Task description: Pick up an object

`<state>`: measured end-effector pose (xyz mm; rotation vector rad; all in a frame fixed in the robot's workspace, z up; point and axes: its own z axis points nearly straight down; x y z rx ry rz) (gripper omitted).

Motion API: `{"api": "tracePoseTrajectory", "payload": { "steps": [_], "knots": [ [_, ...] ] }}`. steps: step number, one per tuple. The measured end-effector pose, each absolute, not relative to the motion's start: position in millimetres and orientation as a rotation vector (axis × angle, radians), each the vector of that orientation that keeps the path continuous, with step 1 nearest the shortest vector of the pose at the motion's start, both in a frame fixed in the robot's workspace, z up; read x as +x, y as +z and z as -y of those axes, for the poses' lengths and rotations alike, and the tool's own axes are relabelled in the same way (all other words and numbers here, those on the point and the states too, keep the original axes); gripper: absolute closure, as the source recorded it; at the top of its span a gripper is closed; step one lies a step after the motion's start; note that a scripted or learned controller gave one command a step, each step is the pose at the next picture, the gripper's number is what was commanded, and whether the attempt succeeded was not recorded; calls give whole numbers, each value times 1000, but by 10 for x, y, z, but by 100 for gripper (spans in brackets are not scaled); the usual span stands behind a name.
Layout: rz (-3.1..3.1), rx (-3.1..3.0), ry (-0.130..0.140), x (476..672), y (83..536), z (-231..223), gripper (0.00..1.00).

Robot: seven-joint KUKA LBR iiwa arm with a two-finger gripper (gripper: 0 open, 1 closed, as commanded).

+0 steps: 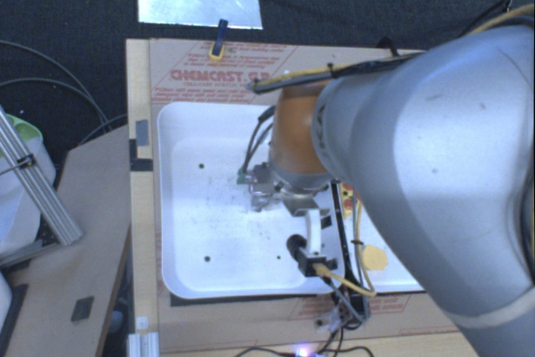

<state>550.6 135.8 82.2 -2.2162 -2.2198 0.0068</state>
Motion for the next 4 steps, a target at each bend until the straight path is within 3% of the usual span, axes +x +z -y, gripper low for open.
{"api": "tracePoseTrajectory", "payload": {
  "steps": [1, 2, 3, 4],
  "knots": [
    [2226, -2213, -1, 4865, 846, -1664, 100],
    [2231, -2215, -11, 5522, 852, -2181, 100],
    [2227, -2213, 1, 4886, 846, -2358, 100],
    [2217, -2225, 1, 4869, 1227, -1722, 100]
  ]
}}
